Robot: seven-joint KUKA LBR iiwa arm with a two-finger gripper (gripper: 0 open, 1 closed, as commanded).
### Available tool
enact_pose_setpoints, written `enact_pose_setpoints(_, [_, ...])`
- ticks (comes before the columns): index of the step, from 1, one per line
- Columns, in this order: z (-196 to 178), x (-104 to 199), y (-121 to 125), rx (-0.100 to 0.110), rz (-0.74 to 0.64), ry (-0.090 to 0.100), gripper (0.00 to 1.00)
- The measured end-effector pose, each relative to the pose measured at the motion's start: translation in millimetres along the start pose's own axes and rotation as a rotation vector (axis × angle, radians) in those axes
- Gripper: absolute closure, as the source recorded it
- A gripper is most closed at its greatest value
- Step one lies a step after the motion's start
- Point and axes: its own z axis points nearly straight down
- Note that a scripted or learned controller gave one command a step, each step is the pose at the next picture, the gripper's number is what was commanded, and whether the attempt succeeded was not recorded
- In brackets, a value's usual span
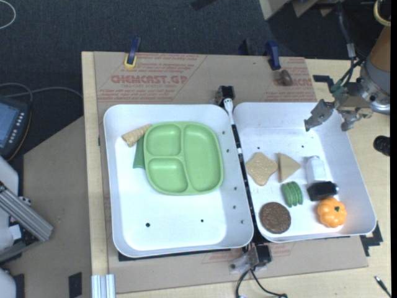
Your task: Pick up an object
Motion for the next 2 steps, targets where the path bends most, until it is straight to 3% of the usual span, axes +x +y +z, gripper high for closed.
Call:
enact_pose_setpoints(1, [-7.6,0.3,2.1,-0.013,-0.003,-0.002,0.00])
enact_pose_setpoints(2, [55.7,1.8,5.9,-0.007,-0.003,-0.001,0.00])
